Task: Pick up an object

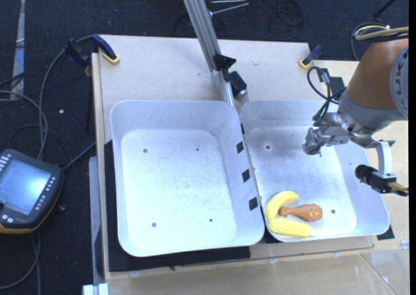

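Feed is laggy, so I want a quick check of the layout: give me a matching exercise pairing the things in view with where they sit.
Things:
1. hand
2. banana
3. chicken leg toy
4. handheld screen

Places:
A. on the floor, left of the bench
B. lying across the yellow fruit, near corner of the right bin
C. above the middle of the right bin
D. curled in the right bin's near left corner

Pairs: 1-C, 2-D, 3-B, 4-A

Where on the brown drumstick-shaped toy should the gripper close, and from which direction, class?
Probably on the narrow shank of the brown drumstick-shaped toy, coming straight down. It lies flat, its left end against the yellow banana, so fingers fit best across the slim middle. The gripper hangs above the right bin.
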`<state>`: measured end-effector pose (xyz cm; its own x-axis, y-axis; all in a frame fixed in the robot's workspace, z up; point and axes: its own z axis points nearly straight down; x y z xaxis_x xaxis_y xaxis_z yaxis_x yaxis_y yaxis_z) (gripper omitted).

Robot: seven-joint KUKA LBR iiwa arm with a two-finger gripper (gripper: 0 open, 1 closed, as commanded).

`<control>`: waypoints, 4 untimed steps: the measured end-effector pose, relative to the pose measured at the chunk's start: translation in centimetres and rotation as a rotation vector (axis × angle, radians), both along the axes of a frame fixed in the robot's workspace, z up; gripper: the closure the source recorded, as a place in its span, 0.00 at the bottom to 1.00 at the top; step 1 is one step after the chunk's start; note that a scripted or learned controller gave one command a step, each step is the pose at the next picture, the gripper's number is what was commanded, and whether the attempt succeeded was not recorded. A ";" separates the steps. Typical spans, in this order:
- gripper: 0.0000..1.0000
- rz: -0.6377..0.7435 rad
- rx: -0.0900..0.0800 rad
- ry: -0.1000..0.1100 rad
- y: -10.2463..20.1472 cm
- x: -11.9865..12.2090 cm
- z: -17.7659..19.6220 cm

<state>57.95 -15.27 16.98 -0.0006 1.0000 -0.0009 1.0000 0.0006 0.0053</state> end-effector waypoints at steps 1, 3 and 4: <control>1.00 0.000 0.000 0.000 0.1 0.3 6.3; 1.00 0.004 0.002 0.006 5.0 2.0 6.7; 1.00 0.004 0.002 0.005 9.2 3.9 7.1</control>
<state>61.90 -6.09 24.03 -0.0043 1.0000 0.0009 1.0000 0.0043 0.0002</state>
